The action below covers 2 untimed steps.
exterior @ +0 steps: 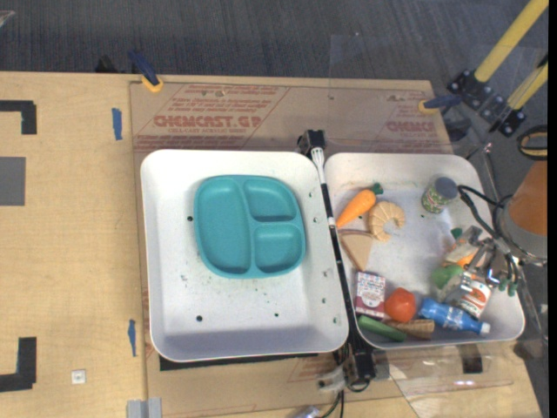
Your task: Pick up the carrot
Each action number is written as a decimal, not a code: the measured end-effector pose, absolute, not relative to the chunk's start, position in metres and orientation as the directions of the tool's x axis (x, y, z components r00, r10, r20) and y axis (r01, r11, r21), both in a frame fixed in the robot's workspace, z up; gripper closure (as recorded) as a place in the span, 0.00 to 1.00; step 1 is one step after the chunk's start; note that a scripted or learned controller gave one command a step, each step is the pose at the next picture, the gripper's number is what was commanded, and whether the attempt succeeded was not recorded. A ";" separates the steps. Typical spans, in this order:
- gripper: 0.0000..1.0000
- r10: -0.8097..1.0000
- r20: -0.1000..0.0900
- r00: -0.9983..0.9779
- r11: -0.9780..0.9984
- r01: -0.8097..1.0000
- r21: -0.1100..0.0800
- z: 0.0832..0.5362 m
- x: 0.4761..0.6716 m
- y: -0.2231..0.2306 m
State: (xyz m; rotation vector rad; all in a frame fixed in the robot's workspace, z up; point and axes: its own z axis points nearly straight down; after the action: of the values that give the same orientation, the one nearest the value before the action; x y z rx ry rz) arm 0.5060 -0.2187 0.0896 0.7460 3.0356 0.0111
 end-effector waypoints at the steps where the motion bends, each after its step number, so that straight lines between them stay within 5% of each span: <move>1: 0.00 0.649 0.005 -0.761 0.760 0.649 0.016 0.089 0.517 -0.212; 2: 0.00 0.299 -0.016 -0.954 0.954 0.299 0.002 0.090 0.485 -0.224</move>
State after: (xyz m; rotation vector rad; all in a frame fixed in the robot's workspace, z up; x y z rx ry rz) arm 0.4852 -0.2237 0.0897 0.4729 3.0899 -0.0009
